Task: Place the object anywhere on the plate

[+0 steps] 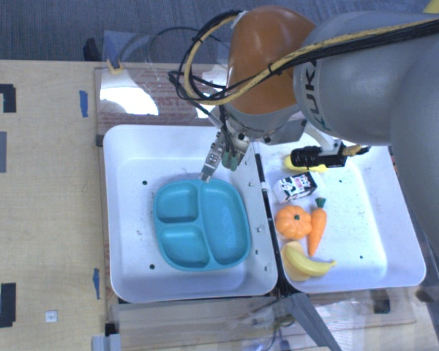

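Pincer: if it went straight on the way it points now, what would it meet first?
Probably the upper rim of the blue plate; the pincer tilts down-left toward it, though depth is unclear.

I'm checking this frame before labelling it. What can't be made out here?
Camera view:
- Right bin: far wall hidden by the arm.
- Carton: print too small to read.
- Left bin: far right corner hidden by the gripper.

Plate (202,227) teal-blue. Bins (128,189) white. Pumpkin (293,221) orange; carrot (317,229) orange, green top; banana (307,264) yellow; carton (296,186) black-and-white blotched. My arm (373,79) grey, orange band.
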`<state>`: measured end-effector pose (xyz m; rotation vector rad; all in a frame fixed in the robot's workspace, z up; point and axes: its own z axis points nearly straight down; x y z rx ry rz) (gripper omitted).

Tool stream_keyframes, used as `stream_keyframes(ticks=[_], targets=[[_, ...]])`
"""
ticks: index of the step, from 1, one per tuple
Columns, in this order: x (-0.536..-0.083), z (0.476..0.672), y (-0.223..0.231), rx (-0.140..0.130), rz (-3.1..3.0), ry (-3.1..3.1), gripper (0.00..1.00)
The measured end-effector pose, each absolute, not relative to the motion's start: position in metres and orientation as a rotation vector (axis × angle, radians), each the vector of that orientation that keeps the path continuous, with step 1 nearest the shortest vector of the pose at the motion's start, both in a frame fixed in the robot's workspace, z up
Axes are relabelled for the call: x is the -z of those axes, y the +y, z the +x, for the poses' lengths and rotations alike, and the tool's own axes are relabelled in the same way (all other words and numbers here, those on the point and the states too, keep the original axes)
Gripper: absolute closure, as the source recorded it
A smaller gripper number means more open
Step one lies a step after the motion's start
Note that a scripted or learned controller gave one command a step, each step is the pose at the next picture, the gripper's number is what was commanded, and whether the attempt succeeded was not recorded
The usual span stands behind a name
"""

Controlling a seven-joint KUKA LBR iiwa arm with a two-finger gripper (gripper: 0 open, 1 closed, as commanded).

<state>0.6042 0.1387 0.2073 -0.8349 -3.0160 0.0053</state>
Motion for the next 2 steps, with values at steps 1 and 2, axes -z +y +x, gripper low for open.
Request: stream_keyframes(ticks=[1,2], targets=[[-0.2120,0.6067,0.1353,-0.001,-0.846,-3.022,0.00],[-0.2218,0.6073,0.1362,0.002,-0.845,-3.023,1.00]])
